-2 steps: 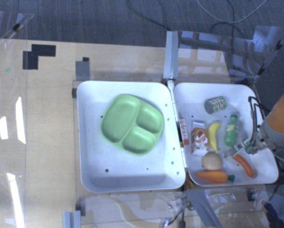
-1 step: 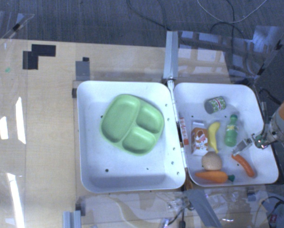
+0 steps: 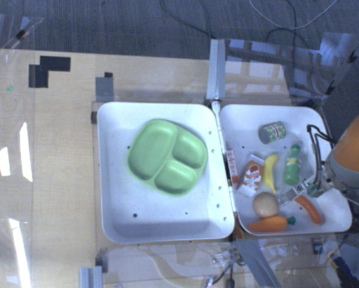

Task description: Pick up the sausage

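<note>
The sausage [image 3: 308, 209], a short red-orange link, lies slanted near the front right corner of the right bin [image 3: 335, 221]. My gripper [image 3: 301, 191] reaches in from the right and hangs just over the sausage's upper left end, low in the bin. I see nothing held in it. The wrist with its orange band [image 3: 355, 149] covers the bin's right rim.
In the right bin are a green can [image 3: 272, 131], a green bottle [image 3: 293, 165], a banana [image 3: 270, 171], a small carton [image 3: 251, 176], a brown round item [image 3: 265, 204] and a carrot [image 3: 267, 224]. The left bin [image 3: 116, 215] holds a green divided plate [image 3: 167, 156].
</note>
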You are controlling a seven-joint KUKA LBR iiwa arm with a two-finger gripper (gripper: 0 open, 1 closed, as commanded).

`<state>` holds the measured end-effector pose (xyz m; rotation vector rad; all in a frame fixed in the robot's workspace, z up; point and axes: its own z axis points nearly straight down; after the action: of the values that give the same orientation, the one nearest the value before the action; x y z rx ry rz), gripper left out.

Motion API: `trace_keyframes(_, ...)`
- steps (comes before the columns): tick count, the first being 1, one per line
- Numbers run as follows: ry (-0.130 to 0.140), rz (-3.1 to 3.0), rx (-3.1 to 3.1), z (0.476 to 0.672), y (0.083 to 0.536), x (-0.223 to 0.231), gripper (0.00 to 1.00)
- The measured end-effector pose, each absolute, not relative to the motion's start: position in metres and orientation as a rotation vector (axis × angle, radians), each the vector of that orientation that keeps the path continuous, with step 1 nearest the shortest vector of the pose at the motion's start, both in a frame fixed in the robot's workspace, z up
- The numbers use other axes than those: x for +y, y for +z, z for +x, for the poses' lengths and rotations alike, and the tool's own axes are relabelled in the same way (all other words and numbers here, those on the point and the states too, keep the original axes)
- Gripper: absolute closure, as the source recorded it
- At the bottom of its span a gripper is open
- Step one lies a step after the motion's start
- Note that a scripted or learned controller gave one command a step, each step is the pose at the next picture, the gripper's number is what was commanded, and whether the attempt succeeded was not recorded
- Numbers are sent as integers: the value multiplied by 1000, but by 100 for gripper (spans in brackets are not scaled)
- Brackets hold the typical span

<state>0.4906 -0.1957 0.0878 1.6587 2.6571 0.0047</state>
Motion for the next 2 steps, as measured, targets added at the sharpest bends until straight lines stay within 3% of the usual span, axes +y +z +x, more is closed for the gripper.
trace_keyframes(1, 11, 1655, 2651, 494, 99, -195, 100)
trace_keyframes(2, -1, 935, 2981, 519, 90, -164, 100)
